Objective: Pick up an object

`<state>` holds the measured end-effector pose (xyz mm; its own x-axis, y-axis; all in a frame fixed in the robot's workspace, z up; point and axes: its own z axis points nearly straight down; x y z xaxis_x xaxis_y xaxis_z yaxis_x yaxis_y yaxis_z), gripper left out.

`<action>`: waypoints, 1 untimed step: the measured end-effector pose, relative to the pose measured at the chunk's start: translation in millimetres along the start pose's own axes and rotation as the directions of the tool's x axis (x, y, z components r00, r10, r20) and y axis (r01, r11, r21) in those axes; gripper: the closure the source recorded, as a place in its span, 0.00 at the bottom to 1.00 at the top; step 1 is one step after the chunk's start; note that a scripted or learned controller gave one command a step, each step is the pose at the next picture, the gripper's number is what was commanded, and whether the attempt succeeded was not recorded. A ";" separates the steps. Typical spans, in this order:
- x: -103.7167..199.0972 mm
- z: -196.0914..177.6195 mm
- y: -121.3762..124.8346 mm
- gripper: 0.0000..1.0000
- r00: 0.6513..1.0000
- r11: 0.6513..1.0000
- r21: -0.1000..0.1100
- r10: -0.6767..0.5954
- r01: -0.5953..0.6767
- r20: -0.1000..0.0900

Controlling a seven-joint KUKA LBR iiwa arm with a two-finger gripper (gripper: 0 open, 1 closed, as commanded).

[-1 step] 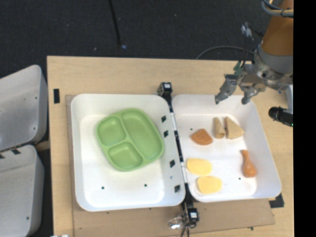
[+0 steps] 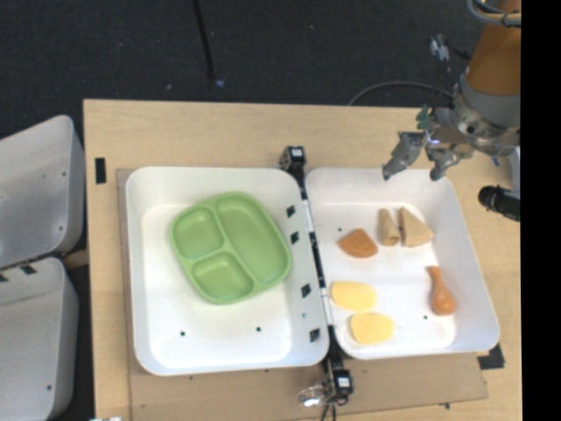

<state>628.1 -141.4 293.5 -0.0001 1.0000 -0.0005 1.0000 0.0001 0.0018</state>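
Fingers (image 2: 410, 163) of the gripper hung spread apart with nothing between them, over the far edge of the right bin (image 2: 469, 235), as I watched from the overhead view. I could read no brand, label or writing on anything. Inside that bin, two tan wedges (image 2: 403, 227) stood side by side near the far right corner, touching, their long axes running from far edge to near edge. Just left of them lay an orange-brown piece (image 2: 358, 243). An orange drumstick-shaped piece (image 2: 441, 291) sat by the right wall, long axis running far to near, thicker end toward the near edge. Two yellow oval pieces (image 2: 354, 296) lay near the left wall, one nearer than the other, each lying crosswise. The left bin (image 2: 149, 323) carried a green divided tray (image 2: 230, 246), tilted diagonally, on the tabletop (image 2: 219, 134).
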 end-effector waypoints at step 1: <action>-1.8 62.8 -1.8 0.00 1.000 1.000 0.005 0.000 0.000 0.001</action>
<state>626.4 -143.2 230.7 0.0002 1.0000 -0.0017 1.0000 -0.0002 -0.0033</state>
